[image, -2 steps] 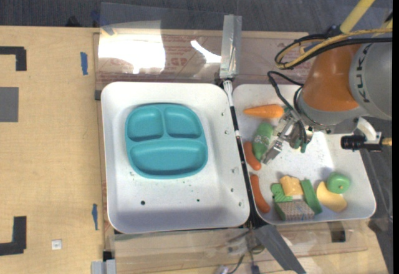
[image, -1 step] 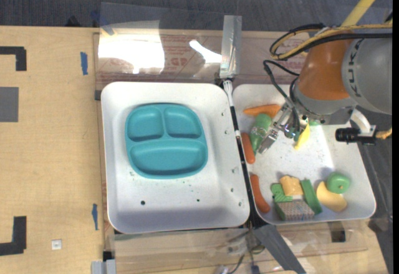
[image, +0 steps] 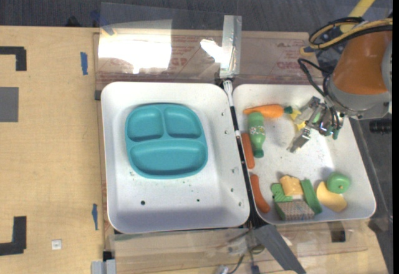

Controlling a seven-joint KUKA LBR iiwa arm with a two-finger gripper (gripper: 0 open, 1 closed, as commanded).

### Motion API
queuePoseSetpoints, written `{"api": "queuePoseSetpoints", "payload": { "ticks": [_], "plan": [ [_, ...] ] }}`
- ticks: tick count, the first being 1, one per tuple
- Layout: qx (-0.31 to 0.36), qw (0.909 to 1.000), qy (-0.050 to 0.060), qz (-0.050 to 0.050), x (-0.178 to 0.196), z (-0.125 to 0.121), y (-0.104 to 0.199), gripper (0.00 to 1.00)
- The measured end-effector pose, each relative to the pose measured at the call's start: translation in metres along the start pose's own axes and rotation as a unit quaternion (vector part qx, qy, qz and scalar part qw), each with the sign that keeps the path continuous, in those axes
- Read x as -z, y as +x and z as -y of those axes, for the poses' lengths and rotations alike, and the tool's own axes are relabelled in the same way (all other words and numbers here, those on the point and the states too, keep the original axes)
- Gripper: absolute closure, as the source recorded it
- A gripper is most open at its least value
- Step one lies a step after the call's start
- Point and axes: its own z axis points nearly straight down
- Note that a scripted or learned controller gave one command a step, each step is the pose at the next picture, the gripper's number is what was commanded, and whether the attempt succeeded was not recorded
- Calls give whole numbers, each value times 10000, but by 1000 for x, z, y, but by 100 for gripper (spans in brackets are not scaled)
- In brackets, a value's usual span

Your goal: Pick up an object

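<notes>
My gripper (image: 300, 139) hangs over the upper middle of the right bin (image: 356, 153), below the arm's orange band (image: 366, 65). It points down and to the left, over bare bin floor. An orange carrot (image: 265, 111) and a green bottle (image: 256, 134) lie to its left. A small yellow piece (image: 295, 114) sits just above it. Nothing shows between its tips.
Two red sausages (image: 247, 151) (image: 259, 195) lie along the right bin's left wall. Toy food is heaped at the front: a sandwich (image: 292, 194), a green apple (image: 338, 183) and a yellow pear (image: 329, 198). The left bin (image: 115, 141) holds a teal divided plate (image: 166, 140).
</notes>
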Motion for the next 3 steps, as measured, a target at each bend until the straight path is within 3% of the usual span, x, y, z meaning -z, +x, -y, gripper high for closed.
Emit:
{"api": "queuePoseSetpoints", "payload": {
  "ticks": [1,2,3],
  "plan": [
    [-356,9994,21,-28,-31,-57,-4,0],
    [-20,10000,3,-12,-31,5,-6,0],
    [-3,10000,-21,46,-17,1,-8,100]
  ]
}}
